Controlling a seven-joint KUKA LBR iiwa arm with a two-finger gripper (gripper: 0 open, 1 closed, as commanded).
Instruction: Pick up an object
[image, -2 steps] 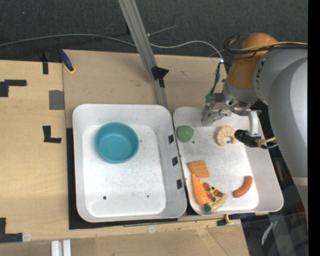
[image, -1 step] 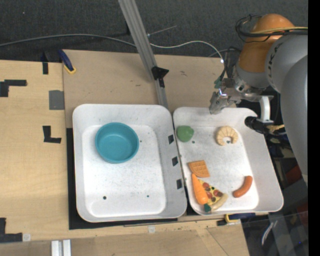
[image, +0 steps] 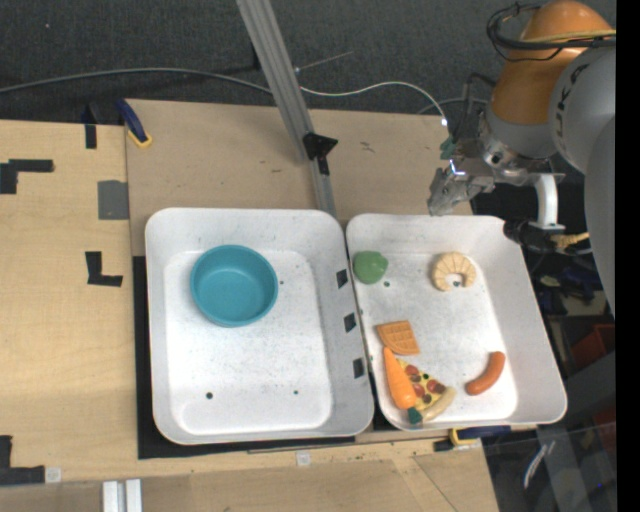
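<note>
Plainly nothing is lifted yet; at the near rim of the right bin, about 6 o'clock, lie the carrot and pizza slice, the sausage at 4, the cracker mid-bin; farther, the croissant has open floor around it, the green ball hugs the left wall; beyond the far rim at 12 hangs the gripper, carrying nothing, its spread not discernible.

Two white bins: the left bin holds one blue bowl. The right bin holds six food pieces: one green ball, one croissant, one cracker, one carrot, one pizza slice and one sausage.
</note>
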